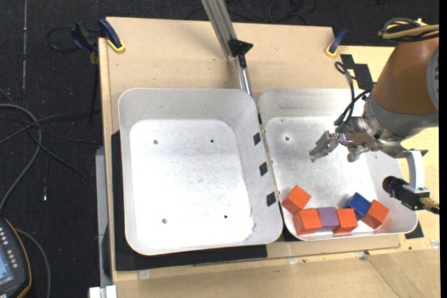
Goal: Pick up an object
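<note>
The gripper (337,147) was seen open and empty at the middle right, and should be lowered straight over one block (297,198) below it.

Worktop (174,56): matt, pale wood-fibre board. Left bin (185,105) and right bin (297,112): smooth white plastic, speckled with dark scuffs. Blocks (328,216), lower right: matt orange, purple and blue, smooth-faced. Arm (412,80), right edge: glossy orange band above grey casing. Hand (335,146): dull bare metal. Pole (213,0), top centre: ribbed metal.
</note>
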`<state>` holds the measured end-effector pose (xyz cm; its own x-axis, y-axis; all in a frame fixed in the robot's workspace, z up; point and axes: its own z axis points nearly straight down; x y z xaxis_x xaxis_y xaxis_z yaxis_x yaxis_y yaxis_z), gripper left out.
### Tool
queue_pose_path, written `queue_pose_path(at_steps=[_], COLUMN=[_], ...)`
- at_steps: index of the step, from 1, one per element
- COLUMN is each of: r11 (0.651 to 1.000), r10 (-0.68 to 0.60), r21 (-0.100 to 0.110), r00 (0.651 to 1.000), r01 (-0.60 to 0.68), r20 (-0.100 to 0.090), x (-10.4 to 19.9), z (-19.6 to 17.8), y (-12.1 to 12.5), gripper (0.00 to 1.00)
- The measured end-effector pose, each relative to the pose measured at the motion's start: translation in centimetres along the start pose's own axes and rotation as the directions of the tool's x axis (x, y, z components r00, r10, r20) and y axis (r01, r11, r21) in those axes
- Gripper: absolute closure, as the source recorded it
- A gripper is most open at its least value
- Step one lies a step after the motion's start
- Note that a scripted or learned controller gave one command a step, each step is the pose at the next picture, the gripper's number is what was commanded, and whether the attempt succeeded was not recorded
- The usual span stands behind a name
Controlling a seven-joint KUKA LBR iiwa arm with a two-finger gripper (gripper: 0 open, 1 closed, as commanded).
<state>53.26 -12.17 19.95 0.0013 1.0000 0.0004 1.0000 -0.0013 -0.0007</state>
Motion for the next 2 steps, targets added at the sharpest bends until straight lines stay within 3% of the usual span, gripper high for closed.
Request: queue_pose_path(at_steps=[1,2], r11=[1.0,1.0], r10=[0.001,0.001], r21=[-0.01,0.007], r00=[1.0,1.0], r01=[-0.001,-0.001], r20=[0.005,-0.001], x=[-4.2,-5.0], z=[-11.1,2.3], y=[0.9,-2.0], gripper=[0.0,0.0])
